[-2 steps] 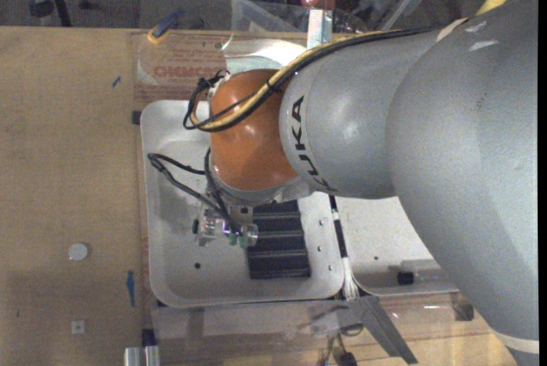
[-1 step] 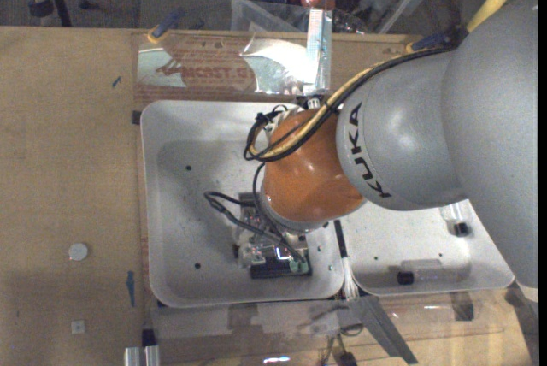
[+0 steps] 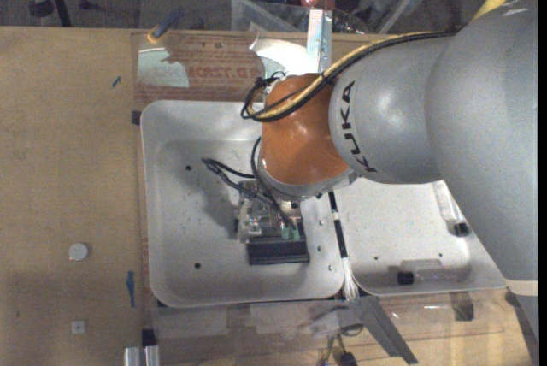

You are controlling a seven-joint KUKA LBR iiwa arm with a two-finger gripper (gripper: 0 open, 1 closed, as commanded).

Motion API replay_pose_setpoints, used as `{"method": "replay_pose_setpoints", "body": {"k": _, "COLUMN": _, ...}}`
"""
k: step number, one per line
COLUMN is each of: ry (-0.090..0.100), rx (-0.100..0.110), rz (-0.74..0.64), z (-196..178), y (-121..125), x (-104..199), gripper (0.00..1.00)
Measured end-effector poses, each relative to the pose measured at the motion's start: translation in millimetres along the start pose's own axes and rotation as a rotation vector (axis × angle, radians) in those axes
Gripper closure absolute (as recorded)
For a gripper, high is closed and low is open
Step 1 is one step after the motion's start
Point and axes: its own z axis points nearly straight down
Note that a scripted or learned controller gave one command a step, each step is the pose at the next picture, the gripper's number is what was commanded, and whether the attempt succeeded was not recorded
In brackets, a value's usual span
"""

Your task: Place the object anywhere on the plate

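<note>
Over the left-hand bin [image 3: 171, 185], grey arm [image 3: 402, 108] lettered KUKA, gripper [image 3: 267, 229] low inside it, released or clenched cannot tell

you have open floor across the left half of the left bin [image 3: 175, 193]. the arm [image 3: 402, 116] overhangs its right side. in the right bin [image 3: 385, 223], a small dark piece [image 3: 404, 277] sits near the front wall and a second dark piece [image 3: 460, 228] near the right.

One camera sits fixed above the tabletop [image 3: 68, 142], looking down at a slant, fairly close, on the left-hand bin [image 3: 179, 185] and right-hand bin [image 3: 393, 227]; the arm [image 3: 427, 99] reaches in from the right.
</note>
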Motion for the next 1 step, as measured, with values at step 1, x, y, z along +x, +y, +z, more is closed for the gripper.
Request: {"method": "replay_pose_setpoints", "body": {"k": 1, "ry": 0.000, "rx": -0.011, "rz": -0.232, "z": 0.2, "y": -3.8, "x": -9.4, "gripper": 1.00}}
